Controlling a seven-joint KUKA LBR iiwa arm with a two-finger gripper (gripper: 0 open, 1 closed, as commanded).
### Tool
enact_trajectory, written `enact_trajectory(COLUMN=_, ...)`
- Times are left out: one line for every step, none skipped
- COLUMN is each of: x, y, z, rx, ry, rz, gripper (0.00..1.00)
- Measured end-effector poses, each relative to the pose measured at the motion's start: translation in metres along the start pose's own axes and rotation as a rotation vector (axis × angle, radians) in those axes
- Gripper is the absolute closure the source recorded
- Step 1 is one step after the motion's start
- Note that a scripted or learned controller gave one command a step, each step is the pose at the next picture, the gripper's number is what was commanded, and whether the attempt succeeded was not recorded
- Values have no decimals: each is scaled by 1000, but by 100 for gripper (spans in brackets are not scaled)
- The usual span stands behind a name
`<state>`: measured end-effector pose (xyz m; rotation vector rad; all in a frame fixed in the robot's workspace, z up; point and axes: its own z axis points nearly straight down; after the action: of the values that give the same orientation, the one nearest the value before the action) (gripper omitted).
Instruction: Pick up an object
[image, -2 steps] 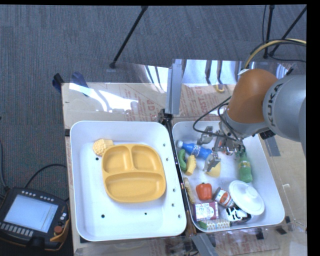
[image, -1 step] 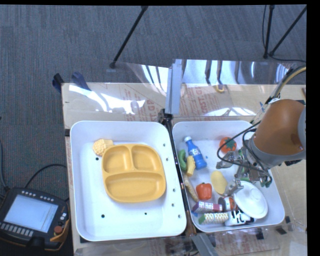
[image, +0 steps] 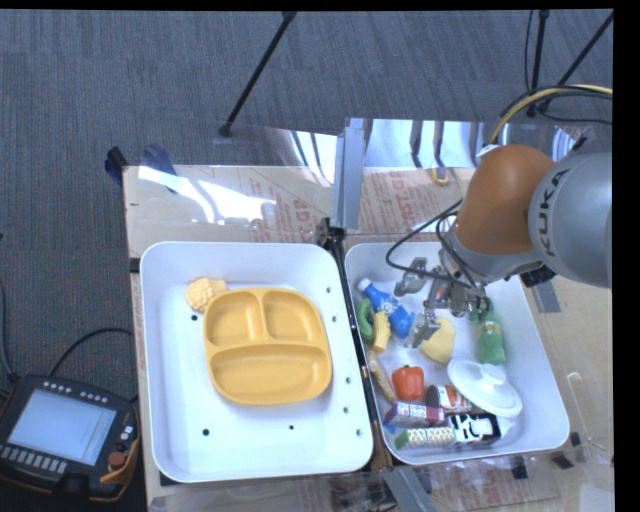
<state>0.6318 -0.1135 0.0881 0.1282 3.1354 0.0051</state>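
Reaching in from the right, the gripper (image: 432, 312) hangs over the far part of the right bin (image: 548, 400), fingers spread apart, nothing between them. A pale yellow object (image: 440, 344) lies just beneath, near a blue bottle (image: 388, 306). The left bin (image: 170, 400) bears a yellow divided plate (image: 266, 345).

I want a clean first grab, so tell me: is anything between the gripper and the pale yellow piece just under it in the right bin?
Nothing visible. The gripper hangs directly over the pale yellow piece. The blue bottle lies to its left and the green bottle to its right, both beside the path.
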Motion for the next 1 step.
enact_trajectory(x=36, y=24, z=0, rx=5, ry=1, rz=163, gripper=0)
